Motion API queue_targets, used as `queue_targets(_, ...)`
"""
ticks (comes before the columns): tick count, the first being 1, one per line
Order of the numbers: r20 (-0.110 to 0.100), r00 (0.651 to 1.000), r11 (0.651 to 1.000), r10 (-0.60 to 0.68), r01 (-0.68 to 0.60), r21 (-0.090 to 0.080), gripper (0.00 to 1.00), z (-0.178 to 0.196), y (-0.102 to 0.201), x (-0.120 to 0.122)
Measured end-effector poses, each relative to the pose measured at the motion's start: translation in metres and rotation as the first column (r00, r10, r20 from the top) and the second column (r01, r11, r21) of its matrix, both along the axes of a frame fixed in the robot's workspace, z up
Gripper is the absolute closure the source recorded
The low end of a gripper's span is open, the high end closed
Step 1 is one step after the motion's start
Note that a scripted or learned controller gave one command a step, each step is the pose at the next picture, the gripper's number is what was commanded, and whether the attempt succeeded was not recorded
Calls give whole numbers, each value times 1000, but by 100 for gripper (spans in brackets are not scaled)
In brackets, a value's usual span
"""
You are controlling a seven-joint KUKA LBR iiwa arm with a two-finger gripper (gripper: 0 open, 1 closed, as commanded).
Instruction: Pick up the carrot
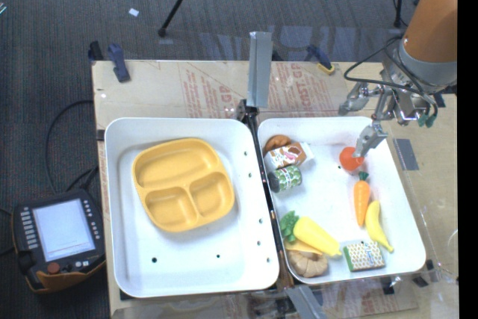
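the carrot (pixel 361 201) lies in the right bin (pixel 328 132), toward its right side, lengthwise with the green-topped end up and the tip pointing down the view. a banana (pixel 379 225) lies just beside it on the right, its upper end touching or nearly touching the carrot's lower half. a red tomato (pixel 349 158) sits just above the carrot's top. the left flank of the carrot faces bare bin floor.

the claw (pixel 368 140) hangs over the upper right of the same bin, beside the tomato, above the carrot's top; whether it is released or clenched cannot be told from this angle, and nothing is seen held in it.

judgement: the carrot looks like a moulded plastic toy, so light, stiff and smooth, likely to slip or roll under a poor pinch. best hold is across the thick upper-middle body, jaws closing left-to-right, above the banana contact. risk: catching the banana or nudging the tomato.
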State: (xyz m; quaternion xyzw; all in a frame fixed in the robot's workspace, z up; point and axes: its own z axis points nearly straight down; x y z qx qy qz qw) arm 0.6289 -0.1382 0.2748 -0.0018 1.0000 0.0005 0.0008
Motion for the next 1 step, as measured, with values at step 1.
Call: queue_targets(1, -7, 1000, 1000, -26, 26, 2, 0, -84, -18, -44)
